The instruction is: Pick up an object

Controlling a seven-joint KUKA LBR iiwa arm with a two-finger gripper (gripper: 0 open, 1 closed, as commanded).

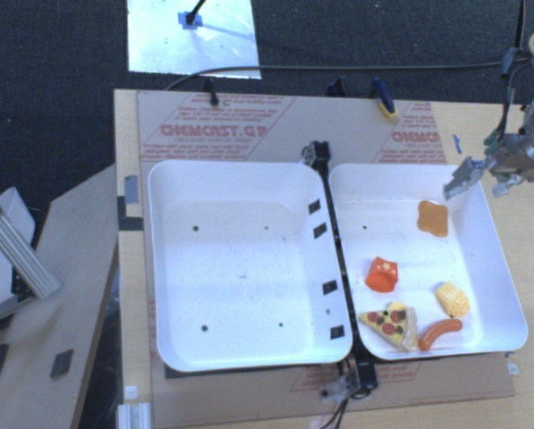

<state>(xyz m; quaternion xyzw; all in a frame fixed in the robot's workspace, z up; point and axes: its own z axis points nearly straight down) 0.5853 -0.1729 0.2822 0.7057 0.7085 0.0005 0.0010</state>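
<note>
Inside the right bin (497, 256) lie five toy foods; gripper (468, 177) above, grip state unclear.

Dark blue-grey carpet (52, 52) is being seen as the floor around the setup. A shiny square metal plate (193, 25) is lying on it at the top, with a black cable running across. The pale wooden worktop (128, 132) is being covered by a brown protective sheet (249, 123) printed in red. A lower wooden surface (65, 275) is adjoining at left, where an aluminium rail (16, 244) is resting. Lighting is being cast evenly.
</note>
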